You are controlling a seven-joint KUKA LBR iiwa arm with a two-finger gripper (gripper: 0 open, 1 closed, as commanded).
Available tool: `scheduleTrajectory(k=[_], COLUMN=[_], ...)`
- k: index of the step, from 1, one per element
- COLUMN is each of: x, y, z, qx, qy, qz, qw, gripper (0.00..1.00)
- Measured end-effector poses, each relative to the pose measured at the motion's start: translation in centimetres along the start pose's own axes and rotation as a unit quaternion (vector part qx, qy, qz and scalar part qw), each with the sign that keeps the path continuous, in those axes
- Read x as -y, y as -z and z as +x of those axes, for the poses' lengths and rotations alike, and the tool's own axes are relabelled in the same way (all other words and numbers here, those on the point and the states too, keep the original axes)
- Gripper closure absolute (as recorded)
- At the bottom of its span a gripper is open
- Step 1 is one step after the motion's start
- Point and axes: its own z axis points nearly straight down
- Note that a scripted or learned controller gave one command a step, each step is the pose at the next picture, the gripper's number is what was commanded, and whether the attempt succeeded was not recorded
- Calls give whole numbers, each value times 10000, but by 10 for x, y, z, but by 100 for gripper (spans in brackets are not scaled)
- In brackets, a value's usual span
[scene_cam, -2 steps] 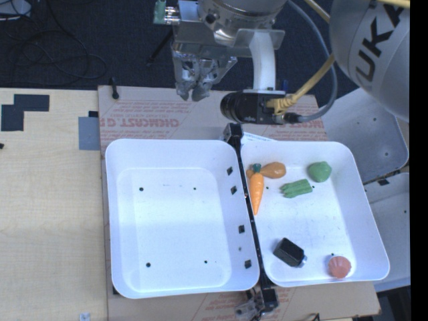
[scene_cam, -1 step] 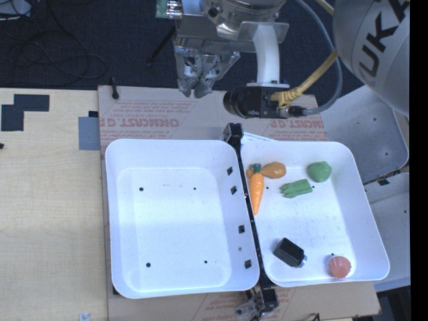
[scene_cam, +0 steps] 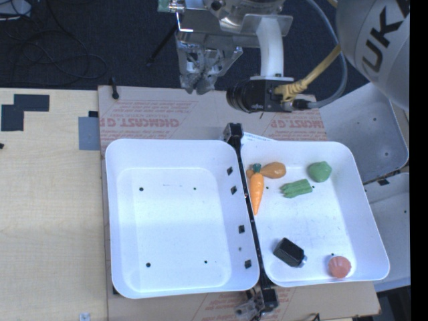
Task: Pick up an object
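Pink ball: sits in the near right corner of the right bin.
Black block: lies just left of the pink ball, near the front edge.
Carrot: lies along the right bin's left wall, tip toward the front.
Orange lump: touches the carrot's top.
Green stick: rests mid-bin.
Green ball: sits near the back right corner.
Left bin: white, beside the right one.
Gripper: hangs above the counter's back edge, behind the left bin, holding nothing; open or closed, hard to tell.

Grey arm with black lettering; yellow cable; metal wrist
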Motion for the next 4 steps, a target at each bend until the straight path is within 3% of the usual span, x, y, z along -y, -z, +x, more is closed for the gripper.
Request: scheduleTrajectory(k=[1, 2, 4], x=[-23, 13, 11], y=[-30, -27, -9], z=[3, 2, 2], qx=[-22, -32, -15], qy=[28, 39, 41], qz=[-40, -48, -13], qw=[10000, 10000, 10000], gripper=[100, 100, 100])
